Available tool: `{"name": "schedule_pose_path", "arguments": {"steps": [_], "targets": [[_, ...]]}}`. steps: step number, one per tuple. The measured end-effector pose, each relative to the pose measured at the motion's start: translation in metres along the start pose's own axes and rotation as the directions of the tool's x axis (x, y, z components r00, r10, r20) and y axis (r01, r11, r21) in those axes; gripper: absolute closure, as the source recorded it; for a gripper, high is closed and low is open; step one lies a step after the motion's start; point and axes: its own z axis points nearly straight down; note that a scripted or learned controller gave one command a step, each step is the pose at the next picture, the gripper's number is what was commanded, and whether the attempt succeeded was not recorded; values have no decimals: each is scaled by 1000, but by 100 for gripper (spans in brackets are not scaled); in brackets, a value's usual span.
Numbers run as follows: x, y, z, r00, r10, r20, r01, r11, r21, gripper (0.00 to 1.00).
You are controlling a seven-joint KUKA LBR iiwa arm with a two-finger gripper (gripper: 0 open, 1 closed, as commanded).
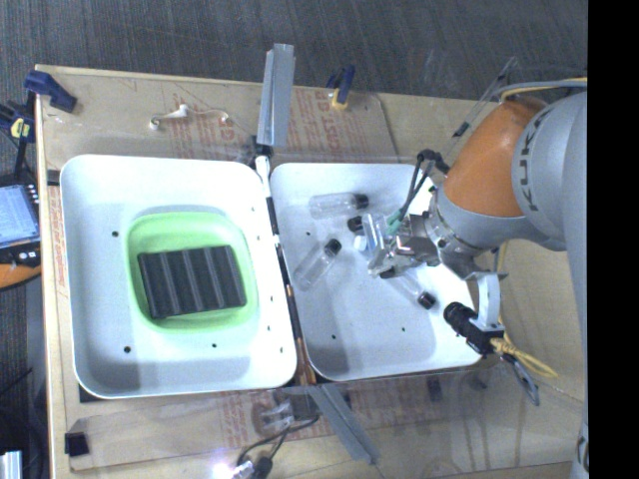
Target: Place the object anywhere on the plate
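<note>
Plate: the green plate (190,230) lies in the left bin (90,267). A dark ribbed insert (190,279) rests on its middle.
Objects: several small clear vials with dark caps lie in the right bin (369,337). One vial (337,204) is at the far side, another (318,262) is near the bin's left wall, and a loose dark cap (426,299) lies toward the right.
End effector: the end effector (384,250) is low over the right bin, among the vials, and the arm (509,178) comes in from the right.
Grip: I cannot tell how it is set. Glare and the clear pieces around the tip hide it, and no vial can be made out as held.
Done: judging from the layout, nothing of the task is finished. No vial is on the plate.
Left: a vial must be secured, lifted over the wall between the bins, carried left and set down on the plate.
</note>
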Motion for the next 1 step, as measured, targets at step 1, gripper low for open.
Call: {"name": "schedule_pose_path", "arguments": {"steps": [1], "targets": [[0, 0, 0, 1000, 0, 0, 0, 1000, 0, 0]]}}
